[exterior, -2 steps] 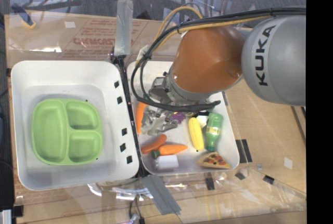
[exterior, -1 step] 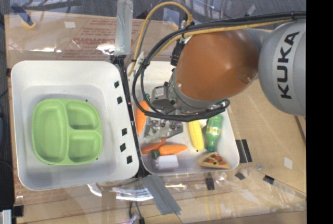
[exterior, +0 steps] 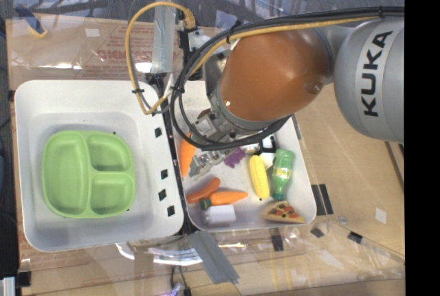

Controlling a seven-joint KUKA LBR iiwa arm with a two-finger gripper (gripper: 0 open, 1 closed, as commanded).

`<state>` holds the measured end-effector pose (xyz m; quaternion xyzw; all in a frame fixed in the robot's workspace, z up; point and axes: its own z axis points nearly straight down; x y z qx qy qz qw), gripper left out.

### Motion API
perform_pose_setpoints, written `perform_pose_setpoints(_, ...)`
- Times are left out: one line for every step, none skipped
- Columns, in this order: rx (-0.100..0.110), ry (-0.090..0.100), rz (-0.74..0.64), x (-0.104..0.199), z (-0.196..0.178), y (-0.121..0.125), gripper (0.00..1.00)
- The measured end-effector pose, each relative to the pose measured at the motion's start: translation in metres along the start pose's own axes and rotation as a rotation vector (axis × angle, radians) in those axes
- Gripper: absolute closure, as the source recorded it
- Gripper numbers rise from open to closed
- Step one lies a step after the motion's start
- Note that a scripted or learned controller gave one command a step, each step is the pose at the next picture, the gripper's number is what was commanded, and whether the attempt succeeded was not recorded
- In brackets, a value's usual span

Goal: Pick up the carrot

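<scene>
Brown tabletop (exterior: 357,171) holds two white bins side by side. One green plate (exterior: 88,173) with three parts sits in the left bin (exterior: 27,102). The right bin (exterior: 306,198) is full of toy food.

The big grey arm (exterior: 375,82) with its orange band reaches in from the right and hangs over the far part of the right bin. The hand (exterior: 204,158) is low in that bin, partly under the arm, and I cannot tell how it is set.

The carrot (exterior: 227,197) lies flat near the near edge of the right bin, pointing right. A darker orange piece (exterior: 203,190) lies just beside it on the left, touching or almost touching. Another orange piece (exterior: 185,157) stands by the left wall, close to the hand.

The carrot looks like a light, hard plastic toy. It is smooth and may slip. I would grab it across the fat middle, not the thin tip.

I count one corn (exterior: 259,176), one green bottle (exterior: 282,173), one pizza slice (exterior: 284,212), one purple thing (exterior: 234,158) and one white block (exterior: 220,214).
</scene>
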<state>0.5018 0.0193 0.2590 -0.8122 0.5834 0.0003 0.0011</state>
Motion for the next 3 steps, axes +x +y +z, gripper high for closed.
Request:
perform_pose_setpoints(-0.002,-0.001,-0.441,0.041,0.01,0.009,1.0)
perform_pose_setpoints(-0.007,-0.005,-0.847,0.032,0.069,0.027,1.0)
perform_pose_setpoints(-0.001,-0.001,-1.049,0.02,0.023,-0.004,1.0)
